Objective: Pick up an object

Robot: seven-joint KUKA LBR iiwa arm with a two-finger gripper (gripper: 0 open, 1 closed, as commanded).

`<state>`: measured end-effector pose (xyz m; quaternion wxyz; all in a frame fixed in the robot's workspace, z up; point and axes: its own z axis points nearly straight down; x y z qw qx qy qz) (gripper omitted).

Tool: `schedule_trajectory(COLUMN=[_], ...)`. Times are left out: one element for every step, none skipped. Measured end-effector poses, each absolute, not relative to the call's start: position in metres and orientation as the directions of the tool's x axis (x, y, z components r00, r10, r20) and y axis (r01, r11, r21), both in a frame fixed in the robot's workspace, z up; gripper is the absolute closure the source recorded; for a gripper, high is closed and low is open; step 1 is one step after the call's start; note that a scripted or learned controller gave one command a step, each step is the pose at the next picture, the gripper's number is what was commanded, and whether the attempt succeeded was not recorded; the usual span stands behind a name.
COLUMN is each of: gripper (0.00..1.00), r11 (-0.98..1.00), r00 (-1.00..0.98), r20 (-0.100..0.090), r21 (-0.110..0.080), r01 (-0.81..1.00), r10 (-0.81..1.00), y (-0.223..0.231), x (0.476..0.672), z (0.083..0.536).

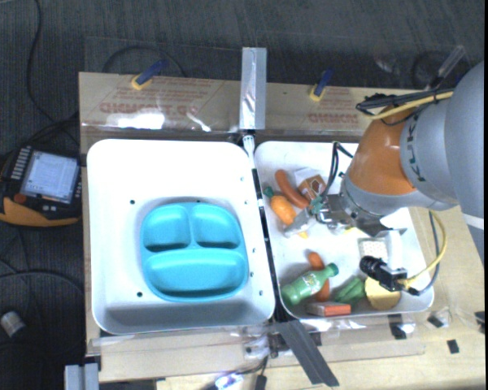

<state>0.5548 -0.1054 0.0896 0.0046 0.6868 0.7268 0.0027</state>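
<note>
My gripper (320,210) reaches down into the right bin (268,242) from the right, its tip near the bin's upper middle. Close to its left lie an orange carrot-like piece (282,210), a red-orange sausage shape (291,187) and a brown item (312,185). Toward the front of the bin lie a green bottle (308,283), a small orange piece (315,259), a green pepper shape (350,290), a flat red piece (332,308) and a yellow round object (381,296). A small pale item (300,232) rests just below the gripper.
The left bin (114,177) holds a blue divided plate (195,249). A divider rail (259,210) separates the two bins. The arm's orange band (378,159) and grey body cover the right bin's upper right. A black cable loops near the wrist.
</note>
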Motion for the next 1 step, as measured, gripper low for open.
schedule_trajectory(gripper=[1.00], r11=[0.057], r00=[-0.057], r20=[0.002], r21=[0.012], r01=[0.998], r10=[0.998], y=[-0.1030], x=[0.5561], z=[0.0994])
